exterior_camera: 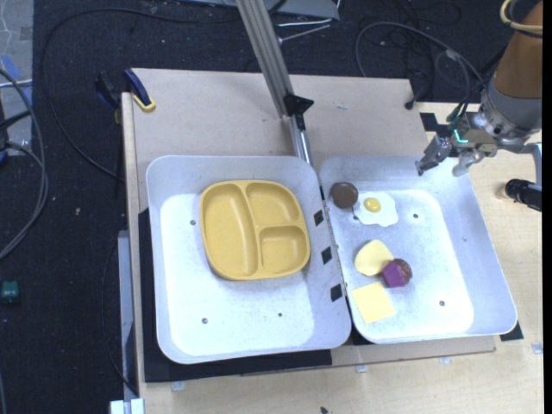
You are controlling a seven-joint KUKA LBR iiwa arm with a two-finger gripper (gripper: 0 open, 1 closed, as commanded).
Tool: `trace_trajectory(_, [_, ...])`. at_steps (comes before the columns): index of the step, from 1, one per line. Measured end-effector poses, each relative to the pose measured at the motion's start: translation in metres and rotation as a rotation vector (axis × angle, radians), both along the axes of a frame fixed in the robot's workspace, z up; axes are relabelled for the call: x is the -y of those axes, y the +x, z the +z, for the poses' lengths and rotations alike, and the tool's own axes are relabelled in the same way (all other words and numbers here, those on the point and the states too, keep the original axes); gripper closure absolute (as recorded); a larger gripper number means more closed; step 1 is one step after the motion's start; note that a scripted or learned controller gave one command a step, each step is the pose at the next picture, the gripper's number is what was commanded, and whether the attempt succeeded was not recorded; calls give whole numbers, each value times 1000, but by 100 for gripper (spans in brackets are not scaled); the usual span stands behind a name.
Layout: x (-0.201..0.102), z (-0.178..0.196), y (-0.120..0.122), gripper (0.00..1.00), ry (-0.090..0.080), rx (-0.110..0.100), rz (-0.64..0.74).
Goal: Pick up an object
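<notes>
Camera view: the end effector (447, 159) hovers open and empty above the right bin's (483, 248) far rim.

Bright even overhead light, soft shadows, slightly grainy

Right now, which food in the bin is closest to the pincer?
The fried egg, white with a yellow yolk. It lies nearest the pincer; the brown ball, purple piece and cheese lie farther.
</notes>
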State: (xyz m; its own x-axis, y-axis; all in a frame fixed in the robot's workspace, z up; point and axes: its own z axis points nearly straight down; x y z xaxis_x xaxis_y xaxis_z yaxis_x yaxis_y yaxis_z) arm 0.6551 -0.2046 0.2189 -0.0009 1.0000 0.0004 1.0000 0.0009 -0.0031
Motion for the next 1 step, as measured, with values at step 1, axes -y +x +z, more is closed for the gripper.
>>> trace_trajectory(1, [0, 2, 1, 0, -1, 4, 1])
